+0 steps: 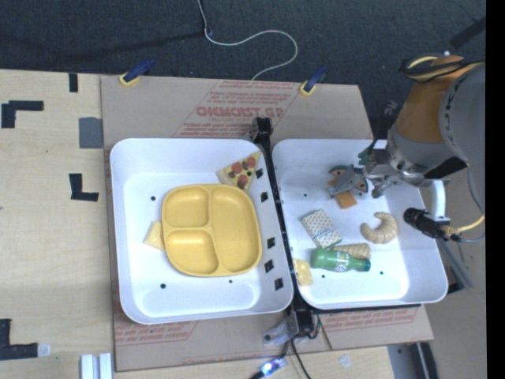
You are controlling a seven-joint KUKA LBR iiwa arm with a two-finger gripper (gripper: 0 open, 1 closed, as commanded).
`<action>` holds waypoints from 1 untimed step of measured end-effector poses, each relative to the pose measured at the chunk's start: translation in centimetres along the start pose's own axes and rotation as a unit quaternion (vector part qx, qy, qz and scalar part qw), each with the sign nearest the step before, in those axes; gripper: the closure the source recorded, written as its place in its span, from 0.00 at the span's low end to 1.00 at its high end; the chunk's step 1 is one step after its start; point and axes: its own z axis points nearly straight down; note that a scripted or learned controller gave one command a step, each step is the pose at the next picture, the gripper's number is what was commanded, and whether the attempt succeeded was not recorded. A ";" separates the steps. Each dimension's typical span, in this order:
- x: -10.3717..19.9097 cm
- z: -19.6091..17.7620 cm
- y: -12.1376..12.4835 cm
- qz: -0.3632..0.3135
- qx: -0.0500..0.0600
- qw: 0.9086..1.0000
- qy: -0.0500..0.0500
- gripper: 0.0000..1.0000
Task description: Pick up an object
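Orange-brown and small, a flat toy piece (pixel 346 200) sits on the floor of the right bin (pixel 394 290), touching or almost touching the tip of the end effector (pixel 347 181). Hard to tell whether that piece is pinched or merely lies under the tip; cannot tell whether the end effector is spread or pressed together, since its dark grey parts blur together low over the bin.

Taking the end effector as landmark: toy croissant (pixel 380 228) down and to the right, near, long axis curving roughly across the bin. Patterned wrapped packet (pixel 321 227) down and to the left, tilted. Green bottle (pixel 339 260) farther down, lying on its side with its long axis across the bin, a pale wafer-like piece (pixel 353 250) just beside it on the upper side. Pizza slice toy (pixel 241 171) well off to the left, in the left bin (pixel 130 290), beside a yellow divided plate (pixel 211 229).

Likely nearest target: the orange-brown piece, directly beneath, calling for little more than a short descent and a close. Risk: a thin, flat piece slipping out.
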 end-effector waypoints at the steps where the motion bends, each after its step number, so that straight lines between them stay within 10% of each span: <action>1: 0.1 4.5 0.0 -0.001 -0.002 1.000 -0.001 0.00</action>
